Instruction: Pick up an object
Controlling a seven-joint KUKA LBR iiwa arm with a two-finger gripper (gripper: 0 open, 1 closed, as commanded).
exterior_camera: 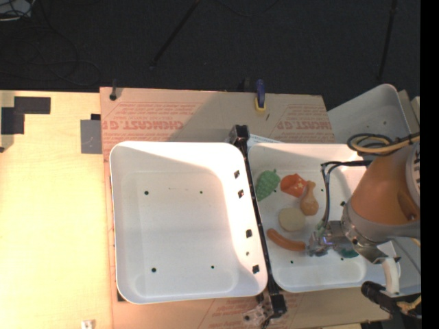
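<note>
Several toy foods lie in the right bin point(295, 279): a green leafy piece point(267, 183), a red pepper-like piece point(293, 184), a tan drumstick point(309, 200), a pale round disc point(291, 219) and an orange-red sausage point(286, 240). My gripper point(321, 242) hangs low over the bin floor just right of the sausage's right end, below the disc. A small teal object point(347, 253) shows under the wrist to its right. The arm's orange band point(384, 190) hides the bin's right part.
The left bin point(123, 184) sits beside the right one, their walls joined by black clips point(248, 234). Brown cardboard point(206, 115) lies under both bins on a pale wooden bench. A blue-and-yellow clamp point(260, 96) stands at the cardboard's back edge. Cables loop above the arm at right.
</note>
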